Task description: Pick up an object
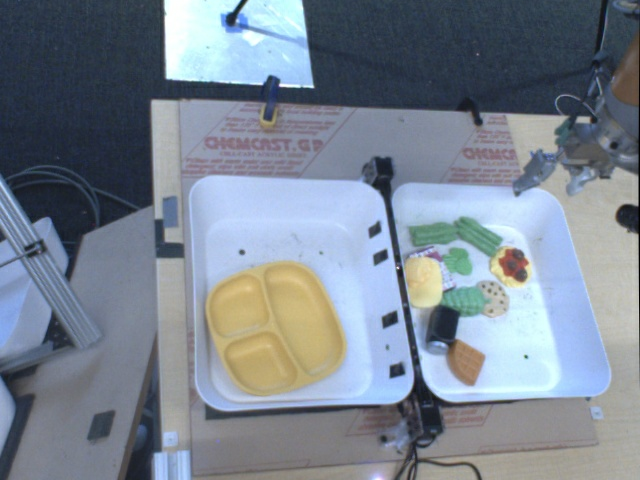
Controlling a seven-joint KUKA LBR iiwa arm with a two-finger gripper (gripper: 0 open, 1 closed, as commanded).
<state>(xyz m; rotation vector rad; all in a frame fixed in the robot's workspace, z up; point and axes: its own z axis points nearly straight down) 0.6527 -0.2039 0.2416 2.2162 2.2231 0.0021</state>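
The tabletop (170, 148), covered by a printed sheet, was seen carrying two shallow white bins side by side, evidently so that things could be lifted from one and set in the other; the left bin (290, 203), well away from the claw on its far side, was taken up by a yellow divided tray (275, 325) laid flat; the right bin (560, 308), just below and beside the claw, was given over to the loose toy food. The claw (555, 168) was held above that bin's upper right corner, its two fingers spread apart and nothing pinched between them; it was judged to be parked clear of the pile before a descent.

The candidates for the pick were gathered in a loose cluster, down and to the left of the claw: green bean pods (455, 233) nearest it, a yellow block (423, 280), a small pizza-like disc (511, 265), a cookie (490, 298), a black can (441, 329) and an orange wedge (465, 362) farthest off; several were touching, so a clean grasp was judged harder in the middle than at the edges.
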